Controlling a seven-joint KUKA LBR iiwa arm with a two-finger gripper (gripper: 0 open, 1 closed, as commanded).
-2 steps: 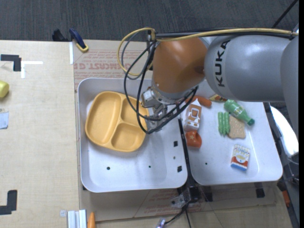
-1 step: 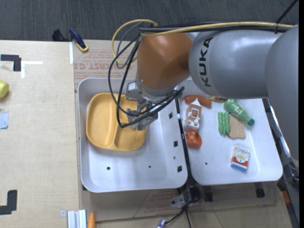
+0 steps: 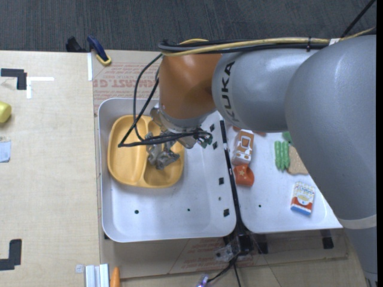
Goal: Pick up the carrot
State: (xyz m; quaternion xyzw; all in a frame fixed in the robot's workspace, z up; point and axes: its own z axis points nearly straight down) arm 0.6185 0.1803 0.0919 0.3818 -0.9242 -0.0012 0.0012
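two shallow white plastic bins [image 3: 179, 220] on the pale wood surface [image 3: 48, 190], one glossy yellow divided dish [image 3: 122, 154] in the left bin, one metal end effector [image 3: 163, 157] over it, grip honestly can't tell, carrot's spot can't tell either

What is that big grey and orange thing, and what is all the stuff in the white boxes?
It is a robot arm, filmed by a camera above the bench. At its end is a pincer for grabbing, hanging over a yellow divided plastic dish in the left shallow white bin. The right white bin holds a small red tomato-like toy, a green pea-pod-like toy and two little cartons. I cannot tell whether the pincer holds anything.
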